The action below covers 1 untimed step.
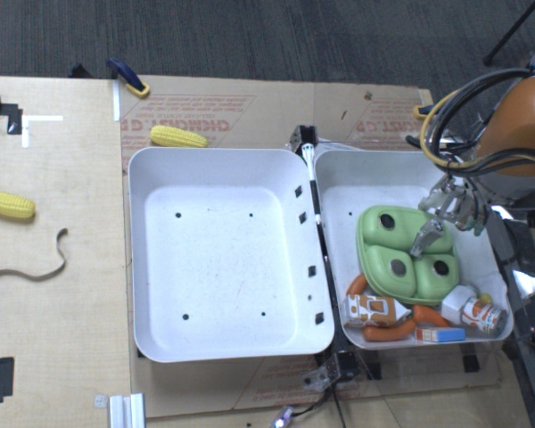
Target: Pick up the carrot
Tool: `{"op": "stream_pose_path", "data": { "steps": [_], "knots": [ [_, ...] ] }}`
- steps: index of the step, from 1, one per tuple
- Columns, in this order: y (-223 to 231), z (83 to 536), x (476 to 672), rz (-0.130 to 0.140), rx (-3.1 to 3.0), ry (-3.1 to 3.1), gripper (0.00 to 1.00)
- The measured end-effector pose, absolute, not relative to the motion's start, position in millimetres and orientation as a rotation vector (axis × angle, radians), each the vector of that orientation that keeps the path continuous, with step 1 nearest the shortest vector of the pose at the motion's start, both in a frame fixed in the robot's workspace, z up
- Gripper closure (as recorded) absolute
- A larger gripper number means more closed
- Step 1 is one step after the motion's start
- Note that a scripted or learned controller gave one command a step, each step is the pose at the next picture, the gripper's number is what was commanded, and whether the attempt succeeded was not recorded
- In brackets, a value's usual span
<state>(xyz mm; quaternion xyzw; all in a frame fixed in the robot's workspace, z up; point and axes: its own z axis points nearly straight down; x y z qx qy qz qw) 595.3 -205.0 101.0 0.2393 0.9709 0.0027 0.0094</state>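
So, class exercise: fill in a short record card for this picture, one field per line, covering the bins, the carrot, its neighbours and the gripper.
left bin: white, shallow
right bin: white, holds the clutter
carrot: orange, lying near the right bin's front wall
green tray: bumpy, mid right bin, just behind the carrot
small carton: left of the carrot
gripper: over the green tray, nothing seen between its fingers
outside the bins: corn cob behind the left bin
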Motion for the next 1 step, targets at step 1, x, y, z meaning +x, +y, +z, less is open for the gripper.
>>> {"op": "stream_pose_path", "data": {
  "steps": [1],
  "knots": [
    [-137.3, 101.8, 635.3, -0.020, 0.867, 2.992, 0.00]
  ]
}}
